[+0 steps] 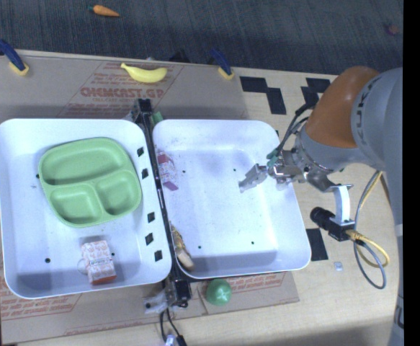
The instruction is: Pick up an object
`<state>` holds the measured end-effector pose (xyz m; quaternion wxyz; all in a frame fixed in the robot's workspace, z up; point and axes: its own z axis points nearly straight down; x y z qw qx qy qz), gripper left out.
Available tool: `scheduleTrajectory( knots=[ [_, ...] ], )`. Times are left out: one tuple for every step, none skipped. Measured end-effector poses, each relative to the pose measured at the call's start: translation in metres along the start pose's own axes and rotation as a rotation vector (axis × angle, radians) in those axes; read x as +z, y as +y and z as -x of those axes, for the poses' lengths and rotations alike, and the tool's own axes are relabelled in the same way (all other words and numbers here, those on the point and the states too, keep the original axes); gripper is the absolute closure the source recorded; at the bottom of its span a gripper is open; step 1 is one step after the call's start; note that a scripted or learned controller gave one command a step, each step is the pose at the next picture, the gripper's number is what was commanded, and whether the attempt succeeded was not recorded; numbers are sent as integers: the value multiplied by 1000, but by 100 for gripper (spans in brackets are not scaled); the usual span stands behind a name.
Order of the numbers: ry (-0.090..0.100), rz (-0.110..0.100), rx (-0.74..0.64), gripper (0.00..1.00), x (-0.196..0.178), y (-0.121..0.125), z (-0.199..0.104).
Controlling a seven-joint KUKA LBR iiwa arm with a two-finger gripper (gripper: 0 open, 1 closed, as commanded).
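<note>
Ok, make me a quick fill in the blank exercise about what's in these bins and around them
1. The green divided tray lies in the ____ bin.
2. The yellow banana lies on the ____, outside both bins.
3. The small ball in front of the right bin is ____ in colour.
4. The end effector is over the ____ bin.

Missing words: left; cardboard; green; right

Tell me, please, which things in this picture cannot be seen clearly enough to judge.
- Gripper, camera view: small and blurred; finger state unclear.
- Small box in the left bin: its print is too small to read.
- Pale object at the right bin corner: partly hidden by the rim between the bins.
- Arm: cut off by the right edge.
</note>
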<state>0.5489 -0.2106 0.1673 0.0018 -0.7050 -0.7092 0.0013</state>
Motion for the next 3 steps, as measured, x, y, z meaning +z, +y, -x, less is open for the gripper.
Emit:
scheduleTrajectory(
  knots=[
    [-2, 3, -1, 0, 4, 9, 1],
    [-2, 3, -2, 0, 19, 19, 1],
    [0, 3, 0, 0, -9, 24, 1]
  ],
)
